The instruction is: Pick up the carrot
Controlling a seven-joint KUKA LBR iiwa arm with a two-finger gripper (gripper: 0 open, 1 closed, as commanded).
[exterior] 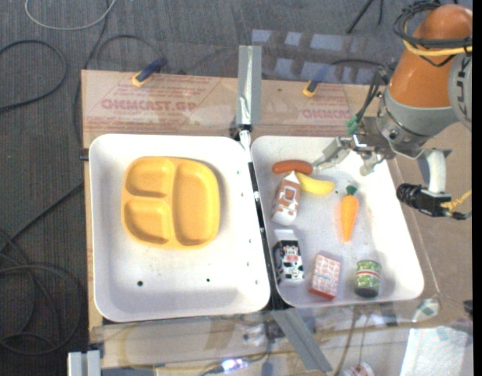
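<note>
Two shallow white plastic bins [260, 210] sit side by side on the bench. Spread wide, holding nothing, the pincer [349, 155] hangs over the right bin's far edge. Nearer lies the smooth, tapered orange carrot with a green top [348, 215], just right of a curved yellow banana [316, 184]. Closing off-centre would likely squirt the slick cone sideways or catch the banana.

You will find one legible marking: red block lettering reading "CHEMCAST GP", printed across the brown paper-faced sheet [158, 104] that lies under the far edge of both bins. A second run of red print on the same sheet, further right, is too blurred to read. Printing on the small cartons and the can cannot be made out.
</note>
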